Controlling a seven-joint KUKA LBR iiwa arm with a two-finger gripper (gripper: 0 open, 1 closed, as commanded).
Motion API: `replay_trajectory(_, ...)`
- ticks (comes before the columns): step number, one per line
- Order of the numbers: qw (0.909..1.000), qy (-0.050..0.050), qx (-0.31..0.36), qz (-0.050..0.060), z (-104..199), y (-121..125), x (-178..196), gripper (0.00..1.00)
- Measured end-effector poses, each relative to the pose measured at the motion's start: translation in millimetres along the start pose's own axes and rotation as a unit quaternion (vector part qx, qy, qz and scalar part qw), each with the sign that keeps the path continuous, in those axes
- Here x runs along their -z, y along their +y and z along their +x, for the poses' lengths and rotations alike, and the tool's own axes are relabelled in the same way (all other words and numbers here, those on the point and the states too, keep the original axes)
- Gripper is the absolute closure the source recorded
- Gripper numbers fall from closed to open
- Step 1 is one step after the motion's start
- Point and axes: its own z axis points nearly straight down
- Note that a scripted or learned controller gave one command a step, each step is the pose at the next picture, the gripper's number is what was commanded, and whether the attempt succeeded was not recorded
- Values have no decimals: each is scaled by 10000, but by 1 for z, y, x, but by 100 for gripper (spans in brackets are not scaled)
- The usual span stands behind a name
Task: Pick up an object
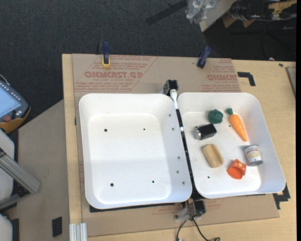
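Observation:
The right bin [268, 141] holds several small objects. A dark green lump [215, 116] lies near its back, with an orange carrot [238, 126] just to its right. A black cylinder [205, 131] lies on its side toward the bin's left wall. In front of it are a tan loaf-shaped block [212, 155], a small white can [253, 155] and a red-orange piece [236, 169]. My gripper [200, 10] is a grey shape at the top edge of the view, far behind the bins and well away from every object.
The left bin [94, 141] stands beside the right one, joined along a black hinge strip [181, 136]. Both rest on a brown board [122, 70] held by two blue clamps [106, 51] at the back. A blue screen [7, 101] sits at the far left.

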Motion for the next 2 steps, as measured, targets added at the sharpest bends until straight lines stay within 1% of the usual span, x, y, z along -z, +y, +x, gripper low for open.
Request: replay_trajectory(2,10000,3,5,2,89,0,0,100)
